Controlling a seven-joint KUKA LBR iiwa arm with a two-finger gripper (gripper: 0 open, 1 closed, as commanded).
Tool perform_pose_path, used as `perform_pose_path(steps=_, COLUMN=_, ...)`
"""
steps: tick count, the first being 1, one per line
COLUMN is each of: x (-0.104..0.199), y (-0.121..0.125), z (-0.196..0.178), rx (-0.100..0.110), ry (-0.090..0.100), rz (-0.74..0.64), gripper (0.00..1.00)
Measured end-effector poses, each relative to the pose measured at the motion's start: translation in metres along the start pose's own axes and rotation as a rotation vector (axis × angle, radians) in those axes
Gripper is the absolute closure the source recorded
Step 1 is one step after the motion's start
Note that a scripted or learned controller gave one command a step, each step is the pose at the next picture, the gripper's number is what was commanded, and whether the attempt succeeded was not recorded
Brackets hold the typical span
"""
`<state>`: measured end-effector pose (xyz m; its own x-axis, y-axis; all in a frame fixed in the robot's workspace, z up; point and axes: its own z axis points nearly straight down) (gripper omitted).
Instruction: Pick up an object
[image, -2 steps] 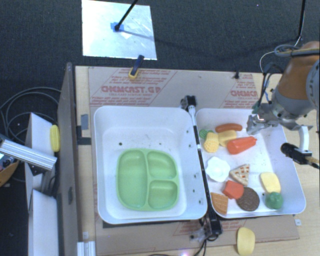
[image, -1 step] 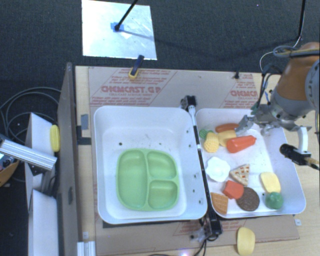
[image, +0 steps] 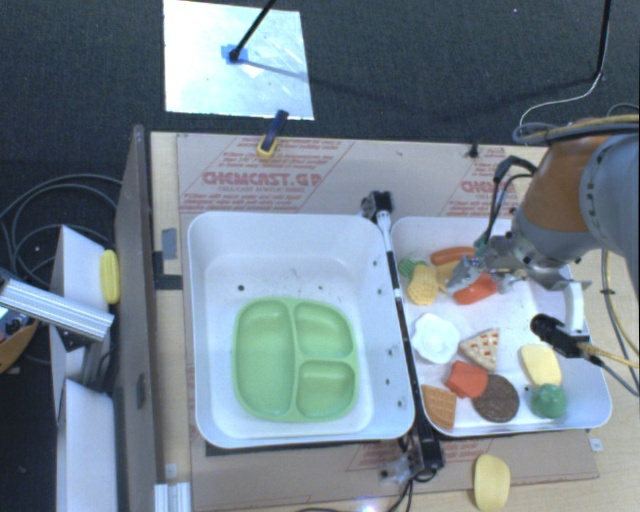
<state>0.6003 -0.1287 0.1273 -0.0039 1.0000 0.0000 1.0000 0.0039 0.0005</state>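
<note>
The arm reaches in from the right over the right bin (image: 600, 405), its orange band and grey wrist above the bin's upper right part. The gripper (image: 470, 272) sits low among the toy food near the bin's upper left. Whether its fingers are open or closed cannot be told; they blur into the items beneath them.

Just beside the gripper lies a red-orange piece (image: 478, 290), touching or nearly touching it; no gap can be made out. An orange carrot-like piece (image: 452, 254) lies just above, and a yellow corn cob (image: 423, 285) with a small green item (image: 407, 268) sits to the left near the divider.

Lower in the same bin lie a white round piece (image: 436, 337), a pizza wedge (image: 481, 349), an orange-red block (image: 466, 379), a brown round cookie (image: 496, 398), a waffle-like orange piece (image: 440, 406), a yellow block (image: 541, 364) and a green ball (image: 547, 401).

The left bin (image: 230, 250) holds a green divided tray (image: 295, 358), lying flat. A yellow item (image: 491, 481) lies on the worktop (image: 330, 170) just outside the right bin's lower edge.
</note>
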Motion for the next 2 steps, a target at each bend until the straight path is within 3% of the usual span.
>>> perform_pose_path(steps=1, x=-0.004, y=0.024, z=0.041, rx=-0.006, ry=-0.003, rz=-0.001, gripper=0.00)
perform_pose_path(steps=2, x=0.009, y=0.009, z=0.042, rx=-0.003, ry=-0.003, rz=0.000, gripper=0.00)
